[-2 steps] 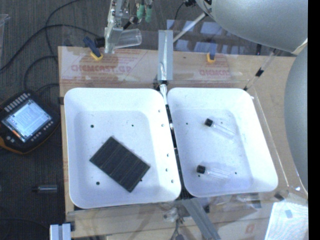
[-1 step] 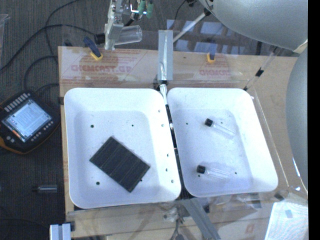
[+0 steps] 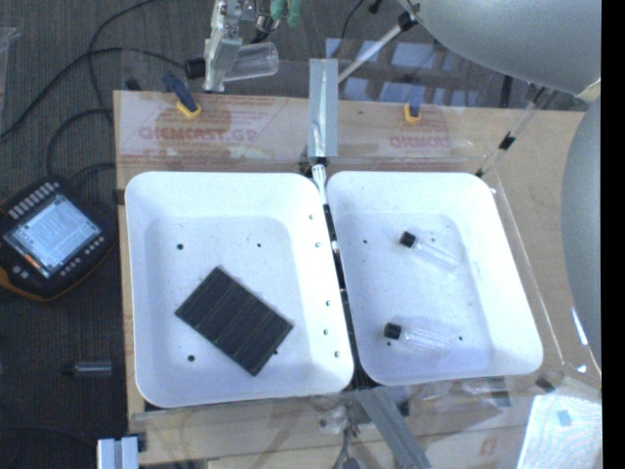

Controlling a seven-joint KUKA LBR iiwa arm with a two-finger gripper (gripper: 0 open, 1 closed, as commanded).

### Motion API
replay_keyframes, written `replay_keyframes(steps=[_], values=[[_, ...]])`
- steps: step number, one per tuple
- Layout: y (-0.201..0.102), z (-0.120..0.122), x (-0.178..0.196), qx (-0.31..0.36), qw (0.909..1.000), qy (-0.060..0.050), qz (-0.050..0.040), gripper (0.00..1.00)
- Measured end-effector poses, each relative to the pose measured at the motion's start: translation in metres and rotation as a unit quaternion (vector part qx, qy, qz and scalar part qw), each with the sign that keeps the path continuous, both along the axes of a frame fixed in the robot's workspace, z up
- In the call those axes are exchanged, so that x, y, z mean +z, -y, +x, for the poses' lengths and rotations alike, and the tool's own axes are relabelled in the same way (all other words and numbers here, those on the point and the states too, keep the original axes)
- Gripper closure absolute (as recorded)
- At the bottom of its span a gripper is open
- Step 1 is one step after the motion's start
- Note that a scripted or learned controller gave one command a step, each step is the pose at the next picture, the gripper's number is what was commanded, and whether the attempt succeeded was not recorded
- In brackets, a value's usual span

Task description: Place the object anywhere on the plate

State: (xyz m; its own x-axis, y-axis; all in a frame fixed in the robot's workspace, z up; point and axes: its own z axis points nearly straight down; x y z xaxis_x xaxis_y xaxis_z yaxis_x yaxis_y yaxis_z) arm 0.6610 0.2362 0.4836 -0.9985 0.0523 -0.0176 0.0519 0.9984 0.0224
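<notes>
A handheld controller (image 3: 51, 237) with a lit screen lies at far left. The left bin (image 3: 156, 203), smooth white plastic, holds a dark ribbed rectangular plate (image 3: 234, 319), turned diagonally. The right bin (image 3: 488, 223) holds two clear tubes with black caps (image 3: 428, 248) (image 3: 418, 335). The grey arm (image 3: 508, 13) fills the upper right; its end effector's state cannot be told
</notes>
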Motion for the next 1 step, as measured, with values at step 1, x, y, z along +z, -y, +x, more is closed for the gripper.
replay_keyframes(steps=[1], values=[[-0.0004,0.0008,0.0097,0.000,1.0000,0.002,0.0018,1.00]])
